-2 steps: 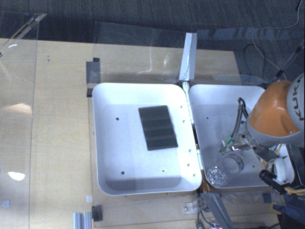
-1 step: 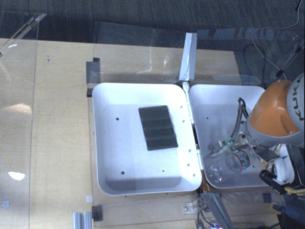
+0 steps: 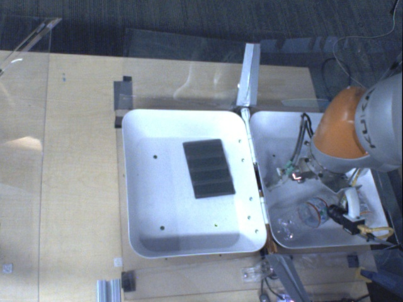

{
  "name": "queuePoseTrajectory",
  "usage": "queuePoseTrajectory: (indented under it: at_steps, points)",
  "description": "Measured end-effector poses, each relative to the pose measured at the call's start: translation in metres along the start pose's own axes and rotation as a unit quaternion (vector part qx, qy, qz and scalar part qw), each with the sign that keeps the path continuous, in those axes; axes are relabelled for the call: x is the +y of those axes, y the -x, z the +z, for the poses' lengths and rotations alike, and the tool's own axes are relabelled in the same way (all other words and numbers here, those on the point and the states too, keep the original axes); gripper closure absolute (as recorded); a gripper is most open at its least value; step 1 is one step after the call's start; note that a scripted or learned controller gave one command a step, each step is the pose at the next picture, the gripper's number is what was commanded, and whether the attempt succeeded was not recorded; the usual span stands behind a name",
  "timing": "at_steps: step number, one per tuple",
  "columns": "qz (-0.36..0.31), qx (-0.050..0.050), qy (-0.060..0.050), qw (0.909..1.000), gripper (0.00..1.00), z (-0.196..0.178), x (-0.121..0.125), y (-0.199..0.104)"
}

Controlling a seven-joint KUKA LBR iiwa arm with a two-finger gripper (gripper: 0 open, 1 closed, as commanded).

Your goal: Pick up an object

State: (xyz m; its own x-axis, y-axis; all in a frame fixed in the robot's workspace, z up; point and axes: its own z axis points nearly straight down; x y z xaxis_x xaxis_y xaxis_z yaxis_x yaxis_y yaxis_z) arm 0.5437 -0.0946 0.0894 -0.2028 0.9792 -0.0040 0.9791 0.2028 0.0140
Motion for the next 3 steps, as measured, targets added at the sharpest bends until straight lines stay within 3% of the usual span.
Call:
queuePoseTrajectory:
  at_steps: [1, 2, 3]
  points:
    - [0.022, 0.001, -0.002, 0.9998, 0.00, 0.003, 0.088, 0.011]
    - [0.025, 0.001, -0.004, 0.9997, 0.00, -0.054, 0.042, 0.043]
    - [0.089, 0.001, -0.005, 0.9960, 0.00, -0.005, -0.066, 0.043]
